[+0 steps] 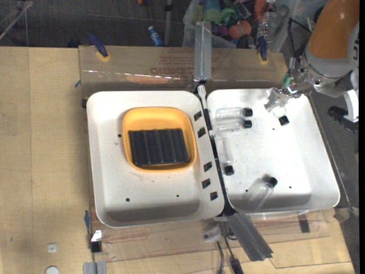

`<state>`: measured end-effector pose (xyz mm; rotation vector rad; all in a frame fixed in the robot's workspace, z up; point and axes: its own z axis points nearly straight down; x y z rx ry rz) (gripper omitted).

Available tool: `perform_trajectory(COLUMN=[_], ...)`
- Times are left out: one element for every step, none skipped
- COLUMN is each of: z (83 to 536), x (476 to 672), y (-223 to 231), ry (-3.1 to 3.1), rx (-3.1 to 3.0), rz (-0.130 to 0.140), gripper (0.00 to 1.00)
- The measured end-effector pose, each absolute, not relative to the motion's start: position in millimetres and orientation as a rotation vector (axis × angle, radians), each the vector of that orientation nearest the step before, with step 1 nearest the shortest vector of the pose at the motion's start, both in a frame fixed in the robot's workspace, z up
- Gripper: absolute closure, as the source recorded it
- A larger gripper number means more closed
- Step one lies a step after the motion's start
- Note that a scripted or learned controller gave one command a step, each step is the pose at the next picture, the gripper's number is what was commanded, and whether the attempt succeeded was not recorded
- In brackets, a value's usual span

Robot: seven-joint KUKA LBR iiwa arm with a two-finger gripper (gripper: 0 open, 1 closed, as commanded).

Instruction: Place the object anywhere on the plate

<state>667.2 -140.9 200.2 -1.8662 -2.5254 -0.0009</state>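
Hovering end effector [280, 99], right bin [319, 153], clear vials [231, 120]

I'm looking down on a pale wooden desk [40, 153], its grain running near to far, evenly lit with soft glare. Along the far edge a clear plastic sheet [142, 67] is held by blue clamps [101, 51]. Beyond it the floor [68, 10] is dark grey carpet, with thin cables trailing at far left. At the far right sits a clear tub [239, 7] heaped with bright toys. A grey metal bracket [248, 238] juts out at the near edge.
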Motion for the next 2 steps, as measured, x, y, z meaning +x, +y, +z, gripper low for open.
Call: perform_trajectory(z=[210.1,211.9], x=[666.9,666.8], y=[-116.1,-100.1], ry=[-2.729,-2.851], rx=[-1.555,-1.321], rz=[-0.003,-0.002], gripper=[1.00,1.00])
